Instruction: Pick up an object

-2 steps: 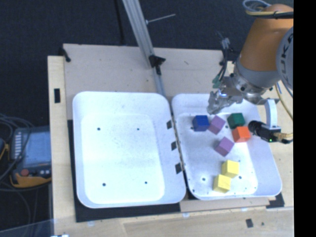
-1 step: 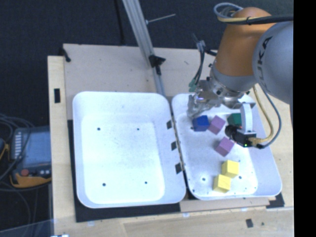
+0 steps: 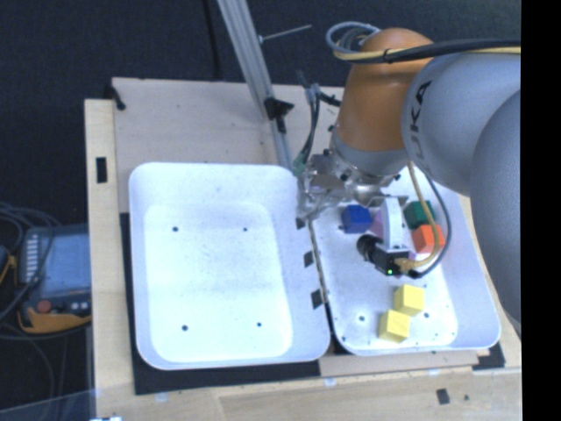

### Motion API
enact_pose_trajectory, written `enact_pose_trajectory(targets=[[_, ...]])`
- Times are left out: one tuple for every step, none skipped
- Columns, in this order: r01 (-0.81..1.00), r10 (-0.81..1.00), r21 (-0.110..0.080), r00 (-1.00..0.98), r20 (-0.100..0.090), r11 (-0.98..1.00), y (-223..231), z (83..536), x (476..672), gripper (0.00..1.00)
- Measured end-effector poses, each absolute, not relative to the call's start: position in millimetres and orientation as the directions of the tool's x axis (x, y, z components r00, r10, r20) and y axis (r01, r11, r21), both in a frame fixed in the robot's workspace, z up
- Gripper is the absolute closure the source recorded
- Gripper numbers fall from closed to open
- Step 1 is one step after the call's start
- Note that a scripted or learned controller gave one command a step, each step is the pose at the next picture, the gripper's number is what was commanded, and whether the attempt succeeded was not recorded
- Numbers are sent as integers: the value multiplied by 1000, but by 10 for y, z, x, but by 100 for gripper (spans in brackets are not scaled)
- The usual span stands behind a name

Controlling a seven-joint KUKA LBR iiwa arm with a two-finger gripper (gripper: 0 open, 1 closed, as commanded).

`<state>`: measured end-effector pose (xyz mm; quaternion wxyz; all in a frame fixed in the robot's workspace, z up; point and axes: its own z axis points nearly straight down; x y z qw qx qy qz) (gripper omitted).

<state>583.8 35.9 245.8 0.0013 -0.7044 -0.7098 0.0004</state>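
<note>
Mostly hidden: gripper (image 3: 326,193) under the orange wrist over right bin (image 3: 473,323), grip state can't tell; blue block (image 3: 355,218) half covered beside it, two yellow blocks (image 3: 408,300) lie apart

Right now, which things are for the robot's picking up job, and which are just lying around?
For the job:
- gripper
- two yellow blocks
- blue block
- orange block
- green block
- right bin holding them

Just lying about:
- left bin
- handheld screen unit beside the bench
- metal rail
</note>
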Motion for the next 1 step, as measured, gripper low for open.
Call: enact_pose_trajectory(targets=[[1000, 1000, -5, -8, 1, 8, 931, 2295, 5806, 100]])
